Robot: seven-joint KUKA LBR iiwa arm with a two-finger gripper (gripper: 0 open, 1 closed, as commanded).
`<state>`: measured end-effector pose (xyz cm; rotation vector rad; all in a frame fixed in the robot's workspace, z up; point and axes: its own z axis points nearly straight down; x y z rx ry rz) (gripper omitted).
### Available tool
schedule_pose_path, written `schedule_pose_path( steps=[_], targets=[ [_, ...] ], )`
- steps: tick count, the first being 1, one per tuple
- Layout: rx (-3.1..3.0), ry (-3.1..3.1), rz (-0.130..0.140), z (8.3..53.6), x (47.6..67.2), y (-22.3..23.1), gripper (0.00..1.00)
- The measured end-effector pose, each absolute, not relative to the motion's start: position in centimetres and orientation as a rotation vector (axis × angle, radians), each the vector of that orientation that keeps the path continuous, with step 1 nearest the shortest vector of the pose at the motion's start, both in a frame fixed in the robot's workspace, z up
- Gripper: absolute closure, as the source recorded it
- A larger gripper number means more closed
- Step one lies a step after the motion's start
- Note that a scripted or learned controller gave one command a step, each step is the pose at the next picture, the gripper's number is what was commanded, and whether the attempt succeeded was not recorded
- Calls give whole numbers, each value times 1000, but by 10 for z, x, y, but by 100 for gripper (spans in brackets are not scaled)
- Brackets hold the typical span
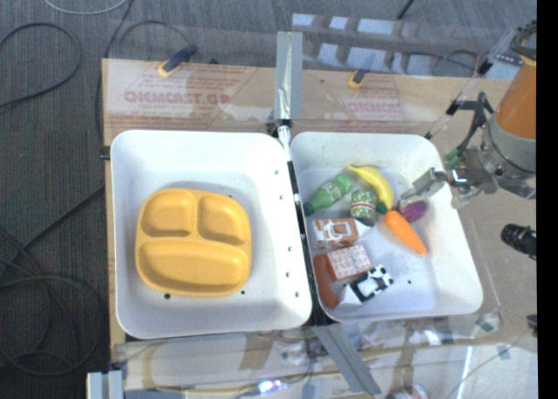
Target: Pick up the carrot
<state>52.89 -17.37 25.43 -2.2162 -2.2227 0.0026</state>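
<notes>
Hovering my fingers (433, 181) just upper right of the carrot (406, 232) in the right bin (453, 293); they are gaping open and holding nothing, since the carrot is lying flat, tilted.

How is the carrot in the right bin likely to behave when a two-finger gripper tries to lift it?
The carrot looks smooth and tapered, so the fingers may slide towards its thin end. Its round body could roll if nudged. It looks like a rigid plastic toy, probably light, and the purple item touching its top may shift too.
</notes>
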Motion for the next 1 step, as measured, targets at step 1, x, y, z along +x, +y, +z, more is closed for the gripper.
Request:
schedule_pose_path(
  steps=[1],
  targets=[
    [-2034,-2397,-3,92,485,-201,0]
  ],
)
